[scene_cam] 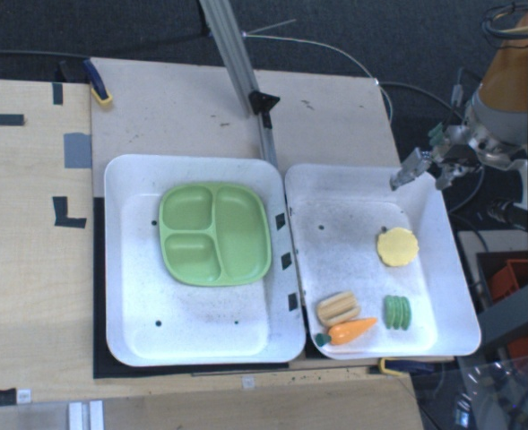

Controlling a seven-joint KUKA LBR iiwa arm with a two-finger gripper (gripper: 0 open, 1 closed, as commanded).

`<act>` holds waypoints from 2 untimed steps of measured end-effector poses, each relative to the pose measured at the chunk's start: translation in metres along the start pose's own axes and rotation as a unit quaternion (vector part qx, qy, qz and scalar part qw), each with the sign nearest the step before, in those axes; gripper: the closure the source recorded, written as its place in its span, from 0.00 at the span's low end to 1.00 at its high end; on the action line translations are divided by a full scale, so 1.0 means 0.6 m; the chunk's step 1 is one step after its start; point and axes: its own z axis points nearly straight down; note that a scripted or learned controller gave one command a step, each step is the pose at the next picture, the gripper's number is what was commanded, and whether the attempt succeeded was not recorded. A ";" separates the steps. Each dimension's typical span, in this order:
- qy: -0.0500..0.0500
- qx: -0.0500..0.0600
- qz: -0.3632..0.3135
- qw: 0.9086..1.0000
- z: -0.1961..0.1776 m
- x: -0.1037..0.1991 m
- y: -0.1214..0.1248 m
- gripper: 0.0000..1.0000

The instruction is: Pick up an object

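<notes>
Carrot [351, 331]: an orange toy with a green stub, lying at the near edge of the right bin [443, 240], its long axis running left-right and rising a little toward the right.
Bread roll [337, 307]: a tan piece just behind the carrot, touching or almost touching it, its long axis also roughly left-right.
Green ridged piece [396, 312]: a small item just right of the carrot's tip, its long axis pointing toward and away from the camera.
Yellow disc [397, 247]: a round, flat item in the middle of the right bin, apart from the other three and with no long axis to line up on.
Green tray [216, 233]: a divided plate sitting alone in the left bin [125, 267].
Gripper [418, 170]: hangs over the far right corner of the right bin, at the end of the grey arm with its orange band; nothing sits between its fingers, and I cannot tell how wide they are parted.
Direction to target: every candidate lies toward the camera from the gripper; the yellow disc is nearest, almost straight toward the near edge and slightly left.
Far cluster: carrot, roll and ridged piece sit well beyond the disc along that same line.
Judgement: the disc looks the shortest reach, though its flatness may make pinching it hard.
</notes>
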 end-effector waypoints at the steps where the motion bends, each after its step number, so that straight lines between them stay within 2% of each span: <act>1: 0.000 0.000 0.000 1.000 0.000 0.000 0.000 0.00; 2: 0.000 0.003 0.000 1.000 0.106 -0.002 0.005 0.00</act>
